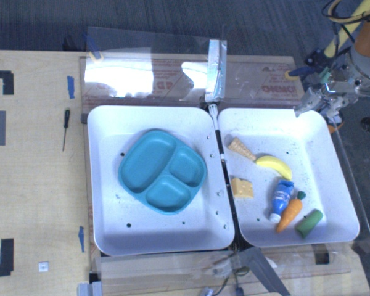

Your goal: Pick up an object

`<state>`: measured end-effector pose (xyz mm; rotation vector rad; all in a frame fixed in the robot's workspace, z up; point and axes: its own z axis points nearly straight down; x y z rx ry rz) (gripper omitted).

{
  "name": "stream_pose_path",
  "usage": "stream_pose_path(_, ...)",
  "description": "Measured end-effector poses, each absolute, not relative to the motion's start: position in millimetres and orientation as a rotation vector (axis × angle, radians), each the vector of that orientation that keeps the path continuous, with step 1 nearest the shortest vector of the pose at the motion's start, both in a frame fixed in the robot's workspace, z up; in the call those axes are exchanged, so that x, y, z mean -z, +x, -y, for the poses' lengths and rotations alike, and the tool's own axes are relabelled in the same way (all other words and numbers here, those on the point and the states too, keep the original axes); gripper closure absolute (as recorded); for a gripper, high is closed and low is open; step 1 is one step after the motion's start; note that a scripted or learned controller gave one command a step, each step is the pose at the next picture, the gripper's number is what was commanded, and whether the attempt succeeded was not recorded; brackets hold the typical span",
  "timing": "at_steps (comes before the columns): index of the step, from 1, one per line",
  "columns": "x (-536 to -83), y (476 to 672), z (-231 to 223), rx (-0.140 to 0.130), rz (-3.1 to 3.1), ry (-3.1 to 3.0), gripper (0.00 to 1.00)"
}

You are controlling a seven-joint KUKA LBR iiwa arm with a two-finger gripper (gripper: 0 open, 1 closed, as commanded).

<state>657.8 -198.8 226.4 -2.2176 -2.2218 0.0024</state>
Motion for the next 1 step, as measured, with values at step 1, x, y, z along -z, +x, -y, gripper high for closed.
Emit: stream_pose_path(1,-122.8,626.8,134.9,-0.009,2.249,-2.178,0.00)
